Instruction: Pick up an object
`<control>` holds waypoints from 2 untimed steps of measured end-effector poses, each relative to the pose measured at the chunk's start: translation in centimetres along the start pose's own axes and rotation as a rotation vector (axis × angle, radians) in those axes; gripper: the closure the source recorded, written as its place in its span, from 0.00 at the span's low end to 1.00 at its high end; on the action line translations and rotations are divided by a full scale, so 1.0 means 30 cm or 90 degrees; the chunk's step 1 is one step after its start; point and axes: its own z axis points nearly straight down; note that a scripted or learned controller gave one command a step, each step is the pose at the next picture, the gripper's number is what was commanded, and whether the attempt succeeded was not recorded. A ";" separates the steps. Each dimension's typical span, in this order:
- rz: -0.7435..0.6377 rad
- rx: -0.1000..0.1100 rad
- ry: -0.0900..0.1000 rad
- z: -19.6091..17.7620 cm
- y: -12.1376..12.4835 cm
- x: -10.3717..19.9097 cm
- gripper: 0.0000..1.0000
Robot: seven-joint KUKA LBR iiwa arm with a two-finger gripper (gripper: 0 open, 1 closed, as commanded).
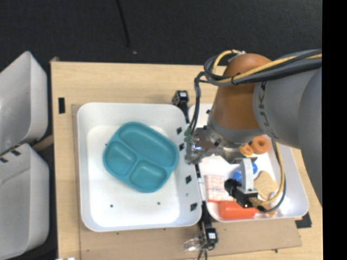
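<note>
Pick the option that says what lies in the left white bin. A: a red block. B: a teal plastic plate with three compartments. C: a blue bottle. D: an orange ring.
B: the teal plastic plate with three compartments lies alone on the floor of the left white bin, while the small items sit in the right white bin under the arm.

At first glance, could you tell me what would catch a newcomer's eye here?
The teal divided plate stands out, lying alone in the left bin. Next, the arm's orange band looms over the right bin, where a small orange ring, a red object and other small items crowd together.
</note>
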 end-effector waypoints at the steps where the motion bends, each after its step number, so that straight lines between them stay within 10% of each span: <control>1: 0.002 -0.001 -0.001 -0.065 -0.013 0.027 1.00; 2: 0.005 0.001 -0.002 -0.012 -0.022 0.026 1.00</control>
